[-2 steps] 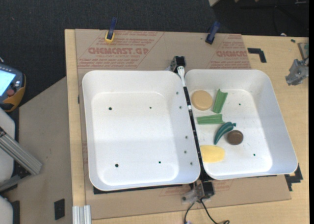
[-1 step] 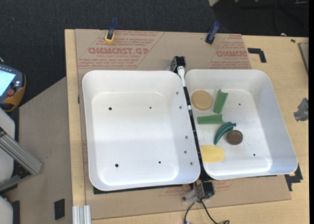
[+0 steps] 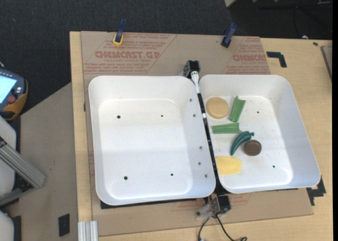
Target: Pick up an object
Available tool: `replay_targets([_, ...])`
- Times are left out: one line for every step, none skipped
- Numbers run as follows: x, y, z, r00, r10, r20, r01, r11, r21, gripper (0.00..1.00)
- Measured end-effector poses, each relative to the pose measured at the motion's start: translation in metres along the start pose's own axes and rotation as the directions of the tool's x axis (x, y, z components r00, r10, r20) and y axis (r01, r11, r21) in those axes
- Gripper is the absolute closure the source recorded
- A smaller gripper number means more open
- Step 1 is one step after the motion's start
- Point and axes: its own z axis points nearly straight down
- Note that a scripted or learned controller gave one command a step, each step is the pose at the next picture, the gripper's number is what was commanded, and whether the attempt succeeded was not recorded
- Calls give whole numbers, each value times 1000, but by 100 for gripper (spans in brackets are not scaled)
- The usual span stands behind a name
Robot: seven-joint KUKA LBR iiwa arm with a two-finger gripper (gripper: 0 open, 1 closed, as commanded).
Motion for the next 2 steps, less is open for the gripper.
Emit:
replay_targets([61,-16,120,1000,1,-11,-1,1000,31,100])
replay_targets([161,-12,34,1000,-4,-7,4,1000,10,100])
